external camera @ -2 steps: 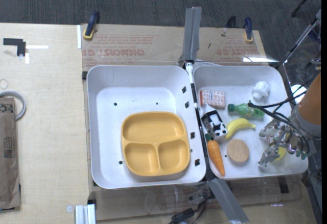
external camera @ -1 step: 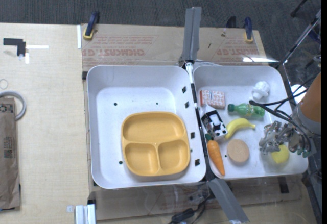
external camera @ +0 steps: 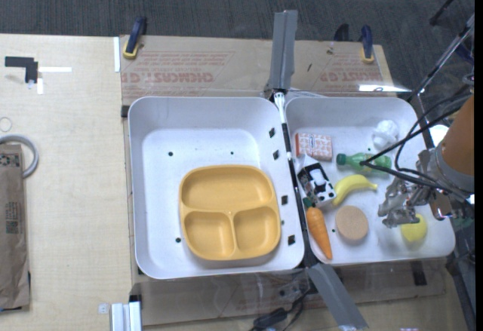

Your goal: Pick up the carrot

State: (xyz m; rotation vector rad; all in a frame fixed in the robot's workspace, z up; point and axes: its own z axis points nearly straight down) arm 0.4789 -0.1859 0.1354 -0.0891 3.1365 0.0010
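A yellow three-compartment plate (external camera: 228, 211) is being held in the left bin (external camera: 151, 126). In the right bin (external camera: 355, 105), a banana (external camera: 353, 188), a green bottle (external camera: 364, 161), a round tan disc (external camera: 352, 223) and a small packet (external camera: 313, 145) are being kept close together.

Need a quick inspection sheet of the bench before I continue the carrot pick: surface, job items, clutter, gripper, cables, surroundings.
Surface: two shallow white bins side by side on cardboard.
Job's things: orange carrot lying at right bin's near-left edge, untouched.
Clutter: yellow banana, round tan disc, green bottle, red-white packet, yellow lemon-like piece; yellow divided plate in left bin.
Grippers: metal gripper over right bin, apart from carrot.
Cables: black cables crossing right bin.
Surroundings: blue clamps at back.
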